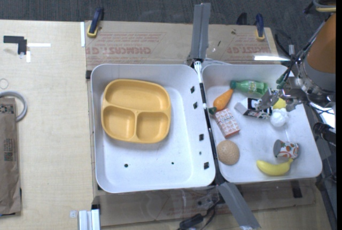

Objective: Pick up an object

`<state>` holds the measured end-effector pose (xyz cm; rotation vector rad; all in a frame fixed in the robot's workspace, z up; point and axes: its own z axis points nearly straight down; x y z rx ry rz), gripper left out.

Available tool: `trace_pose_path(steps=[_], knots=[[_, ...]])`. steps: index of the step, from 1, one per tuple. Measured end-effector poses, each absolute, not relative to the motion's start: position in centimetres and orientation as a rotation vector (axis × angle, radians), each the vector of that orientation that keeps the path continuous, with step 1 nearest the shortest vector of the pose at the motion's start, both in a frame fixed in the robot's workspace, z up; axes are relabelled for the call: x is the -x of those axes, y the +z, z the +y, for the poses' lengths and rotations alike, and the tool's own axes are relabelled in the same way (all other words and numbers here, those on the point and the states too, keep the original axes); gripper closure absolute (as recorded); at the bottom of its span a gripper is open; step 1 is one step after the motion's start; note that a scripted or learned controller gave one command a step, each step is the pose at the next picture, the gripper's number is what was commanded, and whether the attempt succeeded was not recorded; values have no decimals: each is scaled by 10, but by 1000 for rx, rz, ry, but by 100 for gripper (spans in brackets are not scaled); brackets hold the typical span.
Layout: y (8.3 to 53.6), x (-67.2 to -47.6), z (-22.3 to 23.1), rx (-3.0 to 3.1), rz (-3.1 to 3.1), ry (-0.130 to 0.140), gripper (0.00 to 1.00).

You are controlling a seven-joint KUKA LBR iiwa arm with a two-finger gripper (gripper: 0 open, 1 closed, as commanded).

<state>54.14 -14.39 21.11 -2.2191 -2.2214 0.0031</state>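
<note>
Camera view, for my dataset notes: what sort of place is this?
Likely a robotics lab pick-and-place bench: two white bins clamped over cardboard, toy food such as a banana and carrot, and an arm's tool reaching in.

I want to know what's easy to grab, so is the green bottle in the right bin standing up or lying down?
Lying down. The green bottle rests on its side near the far wall of the right bin, its length running left to right beside the carrot.

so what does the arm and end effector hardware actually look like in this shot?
The arm enters at the right edge: an orange section above a grey wrist, with thin black cables running beside it. The end effector is a small, dark metal assembly with silvery parts, over the right bin. Finer markings are too small to read.
</note>
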Motion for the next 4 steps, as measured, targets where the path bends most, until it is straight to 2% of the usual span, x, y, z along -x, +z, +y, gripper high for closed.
trace_pose_path(steps=[1,2,3,4], knots=[[114,-583,-192,2274,-2201,-22,0],[107,-598,-171,2287,-2191,-20,0],[122,-602,-174,2299,-2199,-31,100],[126,-579,-219,2318,-2123,1,100]])
